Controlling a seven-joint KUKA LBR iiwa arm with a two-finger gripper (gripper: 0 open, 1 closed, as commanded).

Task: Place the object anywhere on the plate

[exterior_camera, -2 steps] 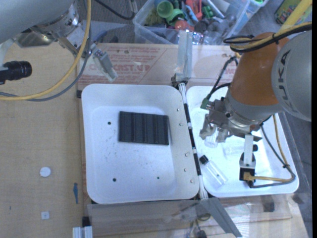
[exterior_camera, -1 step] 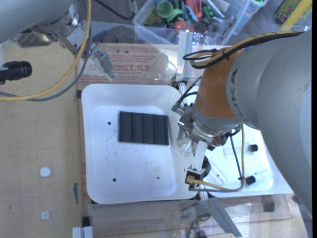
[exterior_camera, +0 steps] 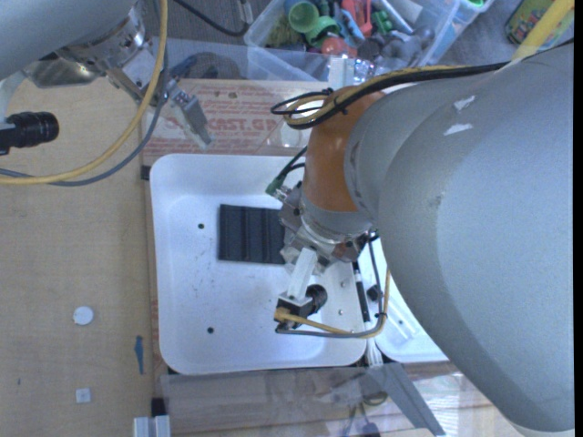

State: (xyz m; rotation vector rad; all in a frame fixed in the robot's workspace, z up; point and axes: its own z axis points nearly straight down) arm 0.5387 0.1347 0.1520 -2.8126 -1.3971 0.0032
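One grey arm fills the right half of the frame. Its orange band sits just above the wrist, at the centre of the picture. The wrist points down into the white bin that takes up the middle of the frame. The tool hangs below the wrist over the right part of this bin, low above the bin floor. The wrist and arm hide most of it, so I cannot tell whether it is spread or pressed together. Nothing can be seen gripped in it.

The task's thing, a black ribbed slab, lies flat on the bin floor in the upper middle of the bin, just left of the wrist. The wrist covers the slab's right edge, so I cannot tell whether it touches the tool. The rest of the bin floor shows a few small dark specks.

A sliver of the second bin shows at the lower right, under the arm. On the tan counter at the left of the frame lie a small white disc and a short blue strip, both well apart from the bins. A printed cardboard sheet lies just above the bin. A clear tub of coloured toys sits at the top of the frame.
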